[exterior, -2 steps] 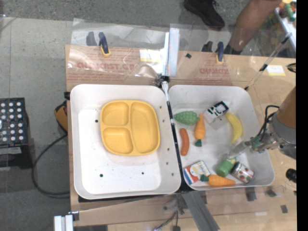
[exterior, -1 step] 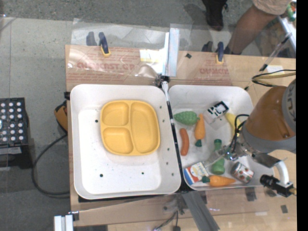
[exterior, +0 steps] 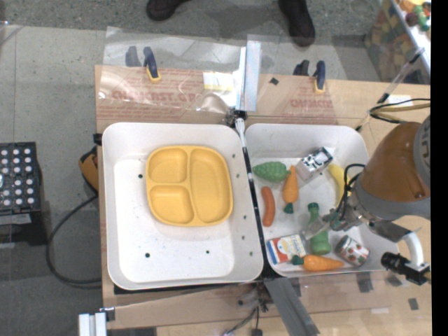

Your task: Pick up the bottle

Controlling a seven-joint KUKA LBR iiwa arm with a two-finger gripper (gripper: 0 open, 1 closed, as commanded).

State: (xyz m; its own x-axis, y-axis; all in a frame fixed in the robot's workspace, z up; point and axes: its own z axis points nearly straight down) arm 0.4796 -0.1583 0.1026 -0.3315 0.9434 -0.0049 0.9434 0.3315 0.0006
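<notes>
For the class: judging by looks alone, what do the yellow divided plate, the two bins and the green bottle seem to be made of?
Yellow three-compartment plate: likely moulded plastic, matte, with an even colour and soft rounded ridges.
Shallow white bins: probably thin formed plastic, smooth with rounded rims.
Small green bottle: apparently toy plastic with a uniform colour; too small to be sure.

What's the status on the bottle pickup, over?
Gripper low in right bin, over green bottle. Grasp unconfirmed. Carrot and can crowd it.

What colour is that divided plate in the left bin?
Yellow; the camera view shows the plate plainly.
</notes>
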